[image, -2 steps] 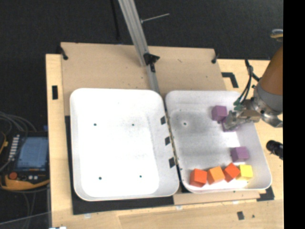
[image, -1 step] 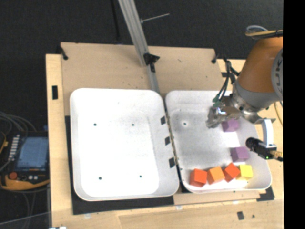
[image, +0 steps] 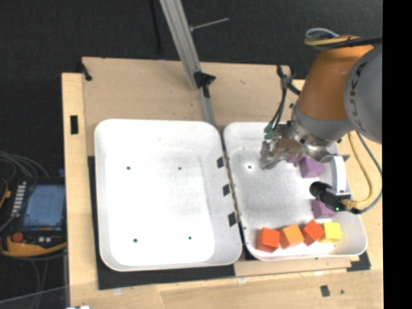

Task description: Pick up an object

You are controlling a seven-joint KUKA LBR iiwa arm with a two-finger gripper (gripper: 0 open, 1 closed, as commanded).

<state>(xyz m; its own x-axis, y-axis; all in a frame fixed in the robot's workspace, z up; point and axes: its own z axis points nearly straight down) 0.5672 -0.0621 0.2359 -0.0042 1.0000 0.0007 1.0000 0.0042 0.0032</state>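
My gripper [image: 271, 156] hangs over the upper middle of the right bin [image: 257, 192], at the end of the grey and orange arm. A purple block [image: 311, 167] lies just to its right, partly under the wrist. A second purple block [image: 320, 208] sits lower, by the bin's right wall. Along the bin's front edge runs a row of blocks: red-orange [image: 268, 239], orange [image: 291, 235], red [image: 313, 231] and yellow [image: 333, 230]. I see no block at the gripper's tip.
The left bin [image: 161, 192] stands beside the right one, with black clips along the shared edge. A slanted metal pole [image: 187, 50] rises from behind the bins. A cable with a green light [image: 335, 201] hangs by the wrist.
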